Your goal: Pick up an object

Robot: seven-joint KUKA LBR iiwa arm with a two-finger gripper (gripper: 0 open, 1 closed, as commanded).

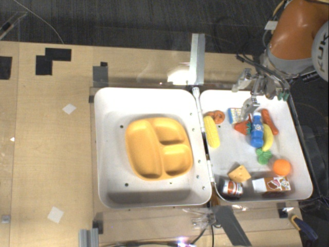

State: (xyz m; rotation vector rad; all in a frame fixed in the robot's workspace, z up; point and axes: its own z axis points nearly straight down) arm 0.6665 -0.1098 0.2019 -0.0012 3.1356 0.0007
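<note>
Right now my gripper [251, 106] hangs over the far part of the right bin [303, 181], a shallow white tray with rounded corners and smooth glossy walls; whether it is open or closed I cannot tell at this slant. Just below and beside it stands a blue plastic bottle [256, 133] with a white cap end, and touching that lie a curved yellow banana [268, 138] and a long orange-red carrot [270, 121]. A small blue-and-white carton [235, 115] sits just to its left, with a round brown cookie-like piece [218, 116] and a knobbly yellow corn cob [211, 131] further that way against the bin wall. Nearer the camera, well apart from my gripper, are a smooth orange ball [281, 167], a green lump [263, 157], a cheese wedge [239, 174], a short can [232, 188] and a printed box [277, 184]. Beyond the corn, the left bin [105, 138] holds a matte yellow divided tray [158, 147] with soft, rounded compartments. Both bins rest on a pale wood-grain desk [46, 148], with dark carpet [128, 9] behind.
</note>
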